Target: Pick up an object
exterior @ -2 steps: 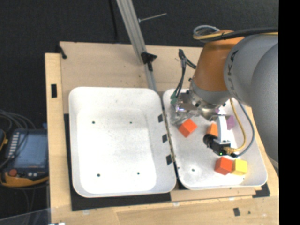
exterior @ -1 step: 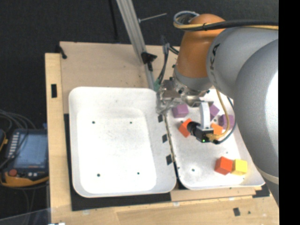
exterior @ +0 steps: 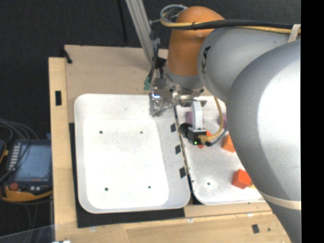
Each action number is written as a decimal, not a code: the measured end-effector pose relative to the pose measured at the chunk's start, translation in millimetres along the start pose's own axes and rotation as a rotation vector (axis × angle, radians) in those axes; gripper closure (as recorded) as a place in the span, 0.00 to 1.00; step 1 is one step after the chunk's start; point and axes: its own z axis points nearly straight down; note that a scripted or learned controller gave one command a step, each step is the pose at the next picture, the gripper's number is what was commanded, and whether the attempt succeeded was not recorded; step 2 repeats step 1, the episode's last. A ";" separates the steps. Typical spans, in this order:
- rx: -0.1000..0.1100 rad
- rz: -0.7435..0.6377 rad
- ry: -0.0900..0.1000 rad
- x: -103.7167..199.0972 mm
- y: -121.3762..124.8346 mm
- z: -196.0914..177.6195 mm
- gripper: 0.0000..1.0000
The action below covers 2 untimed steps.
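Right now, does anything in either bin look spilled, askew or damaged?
Nothing stands out. The left bin and right bin sit flat side by side, an orange block lies inside the right bin, and the end effector hangs over the left bin's far right corner. The arm hides much of the right bin.

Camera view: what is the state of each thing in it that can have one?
claw: hangs over the left bin's far right corner
left bin: flat on the bench
right bin: partly hidden by the arm
orange block: resting in the right bin, not gripped
second orange block: in the right bin, half hidden
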 end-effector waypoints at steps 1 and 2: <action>0.003 0.000 -0.003 -3.8 -1.1 -0.3 0.00; 0.003 0.000 -0.003 -3.8 -1.1 -0.3 0.00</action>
